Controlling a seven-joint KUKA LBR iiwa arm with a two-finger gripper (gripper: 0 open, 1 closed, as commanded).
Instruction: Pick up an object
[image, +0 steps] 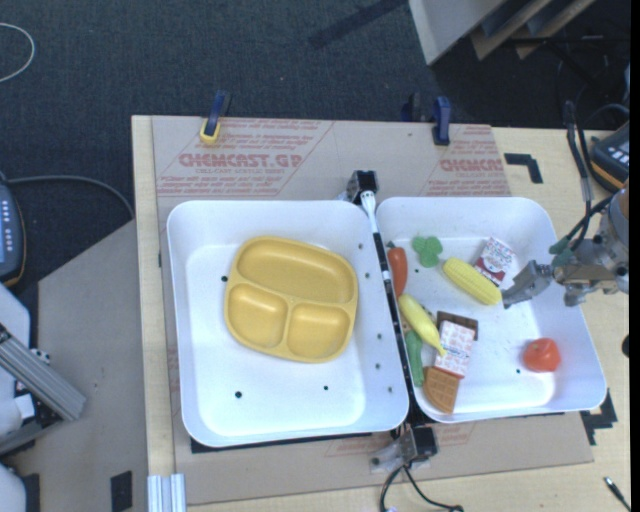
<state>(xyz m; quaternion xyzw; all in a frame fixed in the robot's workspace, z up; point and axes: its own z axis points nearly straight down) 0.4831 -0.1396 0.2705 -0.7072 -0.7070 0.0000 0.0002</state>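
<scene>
The right bin (560, 390) holds several small items. A yellow corn cob (471, 281) lies beside a red-and-white packet (494, 260). A red tomato (541, 354) sits near the front right. Along the bin's left wall lie an orange-red carrot (398, 268), a yellow banana (419, 320) and a green cucumber (414, 357). A green leafy piece (427, 249) is at the back. My gripper (520, 288) reaches in from the right, low over the bin floor. It sits just right of the corn and below the packet, and nothing can be seen held in it.
A white-and-red sachet (456, 348) on a brown bar and a brown cracker (441, 388) lie at the right bin's front left. The left bin (200, 380) holds a yellow divided plate (291, 298). A black divider (380, 270) with clamps runs between the bins.
</scene>
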